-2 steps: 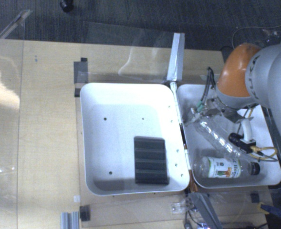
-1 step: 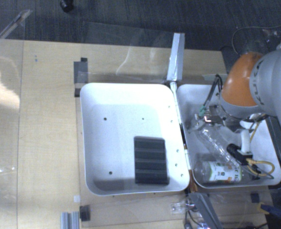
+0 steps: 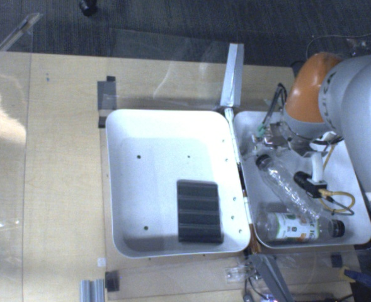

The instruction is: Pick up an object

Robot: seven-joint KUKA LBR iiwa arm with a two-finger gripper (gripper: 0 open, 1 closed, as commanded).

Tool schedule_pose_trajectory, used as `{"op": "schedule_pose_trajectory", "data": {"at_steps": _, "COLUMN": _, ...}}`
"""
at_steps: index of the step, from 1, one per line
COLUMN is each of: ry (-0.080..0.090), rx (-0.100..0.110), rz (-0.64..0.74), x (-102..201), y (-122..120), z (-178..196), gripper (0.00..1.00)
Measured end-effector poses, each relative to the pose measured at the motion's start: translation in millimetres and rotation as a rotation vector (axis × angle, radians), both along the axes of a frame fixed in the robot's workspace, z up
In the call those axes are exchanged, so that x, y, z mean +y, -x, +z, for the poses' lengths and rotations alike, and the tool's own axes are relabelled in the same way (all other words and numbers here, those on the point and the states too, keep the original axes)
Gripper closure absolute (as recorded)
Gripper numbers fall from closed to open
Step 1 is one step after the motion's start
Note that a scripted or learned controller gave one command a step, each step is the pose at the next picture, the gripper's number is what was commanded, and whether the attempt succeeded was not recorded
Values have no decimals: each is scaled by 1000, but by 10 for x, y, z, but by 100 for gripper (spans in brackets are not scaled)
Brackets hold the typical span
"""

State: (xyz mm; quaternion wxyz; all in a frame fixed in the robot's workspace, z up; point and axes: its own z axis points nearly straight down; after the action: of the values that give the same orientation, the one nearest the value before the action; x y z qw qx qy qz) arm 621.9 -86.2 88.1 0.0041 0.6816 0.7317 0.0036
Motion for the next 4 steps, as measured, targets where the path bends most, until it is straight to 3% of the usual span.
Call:
{"op": "schedule_pose_trajectory", "data": {"at_steps": 1, "ry": 1, "rx": -8, "rz": 7, "x": 14, "y": -27, "z": 132, "gripper": 100}}
{"op": "schedule_pose_trajectory", "data": {"at_steps": 2, "ry": 1, "rx": -8, "rz": 7, "x": 15, "y": -27, "z": 131, "gripper": 0}}
{"op": "schedule_pose_trajectory", "data": {"at_steps": 3, "ry": 4, "rx": -2, "rz": 358, "x": -47, "y": 230, "z": 10, "gripper": 0}}
{"op": "schedule_pose_trajectory", "data": {"at_steps": 4, "ry": 4, "rx": 0, "rz": 230, "x": -393, "y": -65, "z": 2, "gripper": 0}}
